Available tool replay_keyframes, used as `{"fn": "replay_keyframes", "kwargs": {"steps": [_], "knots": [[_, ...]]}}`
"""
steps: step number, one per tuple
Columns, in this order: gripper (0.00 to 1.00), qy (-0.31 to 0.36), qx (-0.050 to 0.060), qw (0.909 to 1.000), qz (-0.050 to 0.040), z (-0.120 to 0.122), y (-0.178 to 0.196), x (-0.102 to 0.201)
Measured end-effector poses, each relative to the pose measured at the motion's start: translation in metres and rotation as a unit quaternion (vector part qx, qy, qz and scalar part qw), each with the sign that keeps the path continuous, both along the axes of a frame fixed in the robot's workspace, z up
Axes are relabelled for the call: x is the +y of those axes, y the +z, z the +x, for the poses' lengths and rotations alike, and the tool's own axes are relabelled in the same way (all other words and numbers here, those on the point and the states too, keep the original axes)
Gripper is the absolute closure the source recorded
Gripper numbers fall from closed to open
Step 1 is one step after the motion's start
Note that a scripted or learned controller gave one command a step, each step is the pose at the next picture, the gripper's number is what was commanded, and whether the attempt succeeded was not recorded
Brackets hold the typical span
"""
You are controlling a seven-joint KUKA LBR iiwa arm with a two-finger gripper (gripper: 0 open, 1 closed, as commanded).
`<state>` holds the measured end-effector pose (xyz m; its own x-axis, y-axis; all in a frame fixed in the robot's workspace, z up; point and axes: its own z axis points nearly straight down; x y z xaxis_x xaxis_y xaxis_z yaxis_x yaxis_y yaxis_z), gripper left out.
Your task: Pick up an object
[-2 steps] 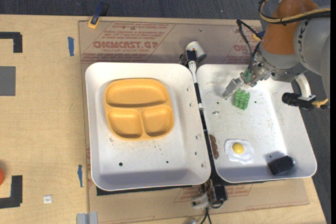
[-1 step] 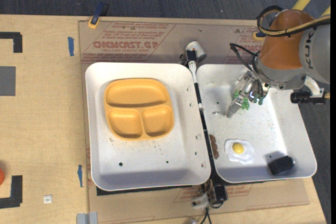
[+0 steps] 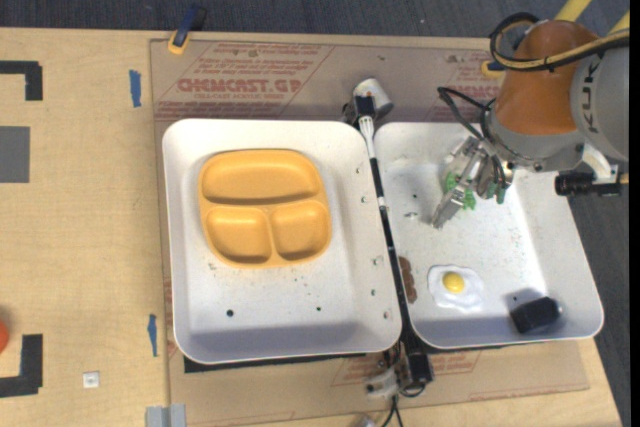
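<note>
Camera view: gripper point(image 3: 452, 203) hangs spread and empty over the right bin point(image 3: 560, 245); lower squarely onto the egg point(image 3: 455, 286) before closing.

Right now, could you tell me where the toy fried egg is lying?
The fried egg lies in the right bin, near its front edge, left of the black block and below the gripper.

End effector point(image 3: 452, 202) hangs over the right bin point(image 3: 570, 245) — fried egg point(image 3: 455, 286) and black block point(image 3: 534, 314) below; yellow tray point(image 3: 265, 205) left.
</note>
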<state>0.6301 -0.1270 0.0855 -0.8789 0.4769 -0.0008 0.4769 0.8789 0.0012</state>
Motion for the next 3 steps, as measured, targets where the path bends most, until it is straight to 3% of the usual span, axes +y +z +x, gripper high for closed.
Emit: {"fn": "replay_keyframes", "kwargs": {"steps": [1, 2, 3], "knots": [[0.00, -0.047, 0.000, 0.9989, 0.0002, -0.032, 0.000, -0.010], [0.00, 0.066, -0.003, 0.9978, -0.0005, -0.012, 0.000, 0.012], [0.00, 0.081, 0.013, 0.9966, 0.0027, 0.020, -0.002, -0.027]]}}
